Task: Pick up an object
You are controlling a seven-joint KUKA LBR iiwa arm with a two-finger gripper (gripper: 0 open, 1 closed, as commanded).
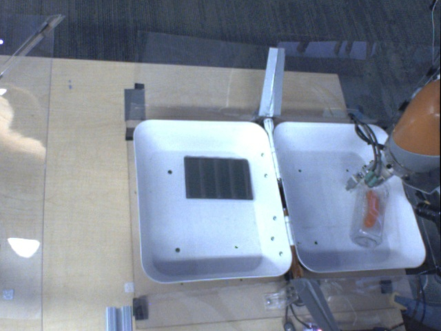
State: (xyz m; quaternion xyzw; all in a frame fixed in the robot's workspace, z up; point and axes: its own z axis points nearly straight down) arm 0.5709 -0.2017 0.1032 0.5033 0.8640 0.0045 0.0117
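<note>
Claw (366, 179) state unclear, above bottle (368, 216); wooden bench (76, 185), dark carpet (172, 5).

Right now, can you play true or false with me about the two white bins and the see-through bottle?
1. The dark ribbed rectangular mat lies in the left white bin. True.
2. The clear plastic bottle with something orange inside lies in the left bin. False: it lies in the right white bin.
3. The bottle stands upright. False: it lies on its side.
4. The gripper is over the right bin, by the bottle's upper end. True.
</note>
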